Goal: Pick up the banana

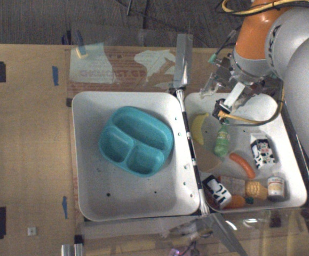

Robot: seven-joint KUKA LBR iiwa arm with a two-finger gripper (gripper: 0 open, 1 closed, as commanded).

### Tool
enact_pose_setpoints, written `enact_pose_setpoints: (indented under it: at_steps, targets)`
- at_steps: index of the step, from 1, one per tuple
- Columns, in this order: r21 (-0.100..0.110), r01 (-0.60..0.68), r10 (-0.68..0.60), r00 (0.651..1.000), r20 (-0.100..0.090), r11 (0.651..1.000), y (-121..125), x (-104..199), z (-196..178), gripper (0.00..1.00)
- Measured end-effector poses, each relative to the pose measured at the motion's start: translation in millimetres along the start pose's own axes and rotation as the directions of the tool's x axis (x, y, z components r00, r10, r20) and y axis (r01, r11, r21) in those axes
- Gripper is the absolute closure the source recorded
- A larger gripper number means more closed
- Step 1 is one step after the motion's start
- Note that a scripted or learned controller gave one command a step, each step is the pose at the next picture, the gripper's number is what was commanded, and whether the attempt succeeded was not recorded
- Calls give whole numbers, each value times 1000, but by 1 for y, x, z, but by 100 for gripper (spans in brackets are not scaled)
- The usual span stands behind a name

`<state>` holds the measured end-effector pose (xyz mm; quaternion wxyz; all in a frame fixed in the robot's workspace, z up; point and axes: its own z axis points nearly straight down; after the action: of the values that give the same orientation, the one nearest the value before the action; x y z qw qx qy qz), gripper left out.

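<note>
The banana (198,128) is a yellow curved piece lying in the right bin (295,196), close against its left wall. My gripper (214,92) hangs over the back of that bin, a little behind and to the right of the banana and apart from it. Nothing shows between its fingers. The arm's orange band and grey body cover the bin's back right corner.
Beside the banana stands a green bottle (222,141). Further front lie an orange sausage-shaped toy (242,165), a cow-patterned carton (262,152), a small can (275,187), a yellow-orange toy (255,190) and a black-and-white pack (218,190). The left bin (90,196) holds a teal divided plate (137,140).
</note>
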<state>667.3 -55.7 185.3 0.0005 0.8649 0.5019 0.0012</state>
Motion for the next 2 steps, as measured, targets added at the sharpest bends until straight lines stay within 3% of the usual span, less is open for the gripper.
enact_pose_setpoints:
  at_steps: [1,2]
  targets:
    - [-1,157,-157,988,2,988,37,-64,-79,0]
    - [5,38,-38,999,1,999,23,-102,-51,0]
